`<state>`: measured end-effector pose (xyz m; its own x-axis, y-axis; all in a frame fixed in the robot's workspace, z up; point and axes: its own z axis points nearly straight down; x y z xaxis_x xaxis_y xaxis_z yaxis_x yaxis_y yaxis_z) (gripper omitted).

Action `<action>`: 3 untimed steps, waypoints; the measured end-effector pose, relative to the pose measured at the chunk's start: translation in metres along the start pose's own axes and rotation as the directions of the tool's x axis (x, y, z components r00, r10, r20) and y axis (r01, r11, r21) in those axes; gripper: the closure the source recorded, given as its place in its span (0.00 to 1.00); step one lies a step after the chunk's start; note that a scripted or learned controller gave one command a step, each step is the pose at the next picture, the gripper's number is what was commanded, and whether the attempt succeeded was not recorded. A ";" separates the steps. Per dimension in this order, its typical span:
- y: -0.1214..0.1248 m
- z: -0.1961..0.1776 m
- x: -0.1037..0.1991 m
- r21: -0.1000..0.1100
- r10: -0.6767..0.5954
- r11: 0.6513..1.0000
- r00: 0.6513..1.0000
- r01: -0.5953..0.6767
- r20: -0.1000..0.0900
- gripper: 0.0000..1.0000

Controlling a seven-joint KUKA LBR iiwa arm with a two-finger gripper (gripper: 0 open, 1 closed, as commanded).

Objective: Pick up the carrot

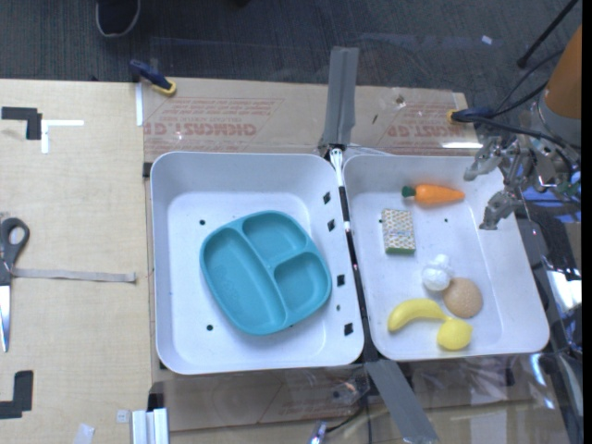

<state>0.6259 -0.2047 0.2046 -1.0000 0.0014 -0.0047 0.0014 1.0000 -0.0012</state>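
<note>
Carrot (433, 193) lies flat near the far wall of the right bin (527, 331), leafy end pointing away from the gripper (495, 185), long axis roughly toward it. Probably loose as dropped, like the other play food: sponge-like block (399, 231), white lump (436, 273), brown roll (463, 297), banana (415, 314), lemon (453, 334), all nearer the camera than the gripper. Teal divided plate (266, 272) sits in the far bin. Gripper hovers beside the carrot's tip, over the bin's rim; nothing visibly held. Finger spread: cannot tell.
</note>
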 end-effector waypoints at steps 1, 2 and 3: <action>-0.003 0.110 -0.032 0.001 0.022 1.000 1.000 -0.022 0.002 0.00; -0.002 0.099 -0.034 0.003 0.018 1.000 1.000 -0.018 0.009 1.00; -0.001 0.099 -0.034 0.003 0.019 1.000 1.000 -0.019 0.009 0.00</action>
<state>0.6605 -0.2062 0.1062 -0.9997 0.0199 -0.0139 0.0199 0.9998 -0.0039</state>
